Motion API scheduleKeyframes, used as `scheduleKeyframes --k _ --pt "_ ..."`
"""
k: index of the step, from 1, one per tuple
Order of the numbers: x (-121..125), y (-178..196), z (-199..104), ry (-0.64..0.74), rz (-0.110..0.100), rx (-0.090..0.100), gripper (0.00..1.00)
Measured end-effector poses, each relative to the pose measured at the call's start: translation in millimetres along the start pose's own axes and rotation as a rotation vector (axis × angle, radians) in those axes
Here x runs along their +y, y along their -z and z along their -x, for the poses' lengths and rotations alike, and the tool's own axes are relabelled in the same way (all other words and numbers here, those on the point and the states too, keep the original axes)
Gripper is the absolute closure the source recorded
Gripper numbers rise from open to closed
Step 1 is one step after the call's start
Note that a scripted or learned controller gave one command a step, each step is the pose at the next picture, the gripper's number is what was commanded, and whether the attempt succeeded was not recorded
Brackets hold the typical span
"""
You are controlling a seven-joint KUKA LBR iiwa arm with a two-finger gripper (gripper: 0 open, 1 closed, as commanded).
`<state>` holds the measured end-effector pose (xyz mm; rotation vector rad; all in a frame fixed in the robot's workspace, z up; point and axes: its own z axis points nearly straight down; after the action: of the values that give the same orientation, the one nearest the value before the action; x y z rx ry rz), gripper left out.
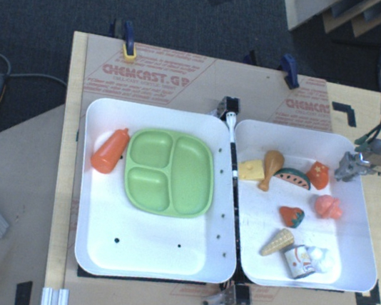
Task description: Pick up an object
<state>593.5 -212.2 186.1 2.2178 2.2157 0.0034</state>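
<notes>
The left bin (89,240) sat at centre-left of the frame and carried an orange bottle (110,150) at its left side, just beside a green divided plate (170,172). The right bin (367,265) held the likely targets. A yellow cheese wedge (250,170) touched a brown drumstick (270,168). A watermelon slice (293,178) and a red pepper (319,175) lay to their right. Lower down were a strawberry (292,216), a pink piece (327,206), an ice-cream cone (278,242) and a small carton (302,260).

The gripper (348,166) hung at the bin's upper right rim, near the red pepper, with nothing seen between its parts; whether it was apart or together could not be told.

In my judgement these were light, rigid plastic toys with smooth skins, prone to slip or roll. The pepper, being nearest, would best be taken across its narrow middle.
</notes>
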Motion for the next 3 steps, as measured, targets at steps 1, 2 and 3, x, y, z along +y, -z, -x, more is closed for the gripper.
scheduleKeyframes --k 1,2,3 --pt "1.7 42.3 0.8 0.001 0.002 0.0 1.0" --pt "3.3 51.9 -56.6 0.007 -0.006 0.005 1.0" --pt "-1.9 55.4 -117.9 0.007 -0.008 0.006 1.0"
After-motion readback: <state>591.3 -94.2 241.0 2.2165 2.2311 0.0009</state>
